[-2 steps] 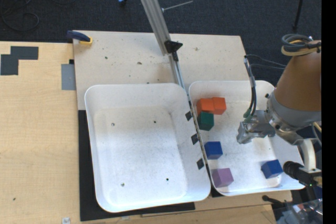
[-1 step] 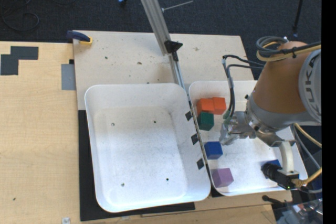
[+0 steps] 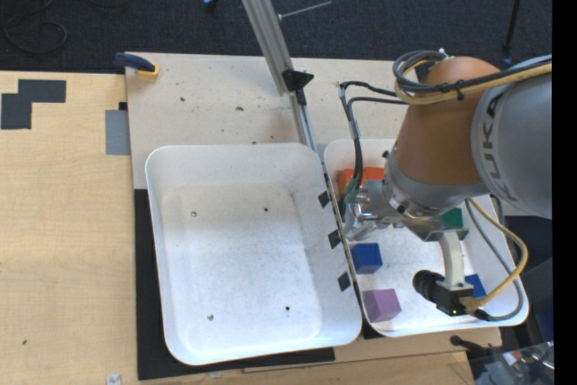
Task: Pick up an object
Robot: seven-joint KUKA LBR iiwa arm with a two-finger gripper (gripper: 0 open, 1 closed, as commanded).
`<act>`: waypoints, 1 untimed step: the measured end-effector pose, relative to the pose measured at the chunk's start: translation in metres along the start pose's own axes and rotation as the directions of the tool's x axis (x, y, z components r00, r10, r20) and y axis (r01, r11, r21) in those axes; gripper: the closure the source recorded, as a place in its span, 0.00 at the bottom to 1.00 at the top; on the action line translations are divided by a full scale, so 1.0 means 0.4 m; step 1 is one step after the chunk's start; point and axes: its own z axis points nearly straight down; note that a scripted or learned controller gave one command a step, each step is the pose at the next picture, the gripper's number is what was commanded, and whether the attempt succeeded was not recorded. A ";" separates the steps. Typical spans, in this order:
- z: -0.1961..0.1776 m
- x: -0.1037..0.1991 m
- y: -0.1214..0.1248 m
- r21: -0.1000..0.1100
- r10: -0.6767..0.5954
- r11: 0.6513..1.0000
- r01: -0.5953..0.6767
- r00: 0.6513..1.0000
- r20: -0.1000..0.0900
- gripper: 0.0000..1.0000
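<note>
While the arm [image 3: 469, 140] leans in over the right bin [image 3: 505, 313], I take its grey and orange bulk as the largest feature; it covers most of that bin and, as I judge it, the tool at its end as well, so I cannot tell whether the pincer is apart, together, or clamped on anything. Next in size, the left bin [image 3: 243, 257] lies just beside it, its floor marked by a few dark specks, with a slanted metal post [image 3: 270, 27] rising behind the shared wall. Candidates for picking all sit in the right bin: an orange block [image 3: 347, 183] near the far left corner, half hidden behind cables and the wrist; a blue cube [image 3: 367, 258] near the dividing wall; a purple cube [image 3: 382, 304] at the near left corner; a green piece [image 3: 453, 218] of which I see only a sliver under the arm; and a blue scrap [image 3: 475, 287] near a black cylindrical part [image 3: 437, 290] that I cannot identify. I judge the cubes light, rigid and not fragile, with flat parallel faces; the blue cube seems best taken across two opposite sides, though the wall crowds one flank.
</note>
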 end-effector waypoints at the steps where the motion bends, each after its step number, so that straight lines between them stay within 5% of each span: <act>1: -0.011 0.135 0.032 0.000 0.000 1.000 0.000 1.000 0.000 1.00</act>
